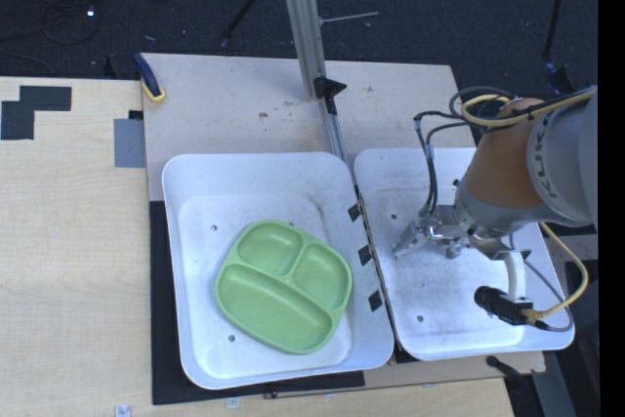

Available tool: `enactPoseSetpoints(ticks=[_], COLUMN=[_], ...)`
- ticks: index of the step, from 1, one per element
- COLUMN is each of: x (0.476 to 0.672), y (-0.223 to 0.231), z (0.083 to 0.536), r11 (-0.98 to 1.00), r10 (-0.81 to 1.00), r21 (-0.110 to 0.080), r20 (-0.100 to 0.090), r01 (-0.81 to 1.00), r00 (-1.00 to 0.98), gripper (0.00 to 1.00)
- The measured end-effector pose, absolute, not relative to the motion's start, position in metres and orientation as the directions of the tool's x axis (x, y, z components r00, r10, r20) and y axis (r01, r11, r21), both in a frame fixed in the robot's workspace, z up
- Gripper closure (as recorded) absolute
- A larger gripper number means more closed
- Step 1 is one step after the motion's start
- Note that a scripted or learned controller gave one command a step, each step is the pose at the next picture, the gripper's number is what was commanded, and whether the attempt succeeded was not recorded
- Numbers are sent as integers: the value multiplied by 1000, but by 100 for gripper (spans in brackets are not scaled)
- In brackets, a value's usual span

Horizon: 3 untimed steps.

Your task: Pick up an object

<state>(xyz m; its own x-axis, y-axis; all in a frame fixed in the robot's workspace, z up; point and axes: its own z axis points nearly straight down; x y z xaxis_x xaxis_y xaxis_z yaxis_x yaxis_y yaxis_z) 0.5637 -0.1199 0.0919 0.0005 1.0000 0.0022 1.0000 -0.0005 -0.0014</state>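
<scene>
Two white bins fill lower frame. Left bin: green plate at center, bare floor all round it. Right bin: arm's gripper over middle-left; can't tell its state.

Green plate in left bin; hand over right bin.

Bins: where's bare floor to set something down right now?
Left bin: bare strip along its far wall and left side, around the green divided plate. Right bin: open floor near the divider and front edge; crowded at its right, under the arm and pincer.
</scene>
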Motion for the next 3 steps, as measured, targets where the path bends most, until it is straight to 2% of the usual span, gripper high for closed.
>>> enactPoseSetpoints(ticks=[1, 2, 3], x=[566, 573, 566], y=[-119, -123, -123], z=[104, 164, 210], r11=[-4, 1, 1], r10=[1000, 1000, 1000], r21=[6, 2, 2], r20=[4, 0, 0], r01=[1000, 1000, 1000], r00=[4, -1, -1], gripper=[100, 100, 100])
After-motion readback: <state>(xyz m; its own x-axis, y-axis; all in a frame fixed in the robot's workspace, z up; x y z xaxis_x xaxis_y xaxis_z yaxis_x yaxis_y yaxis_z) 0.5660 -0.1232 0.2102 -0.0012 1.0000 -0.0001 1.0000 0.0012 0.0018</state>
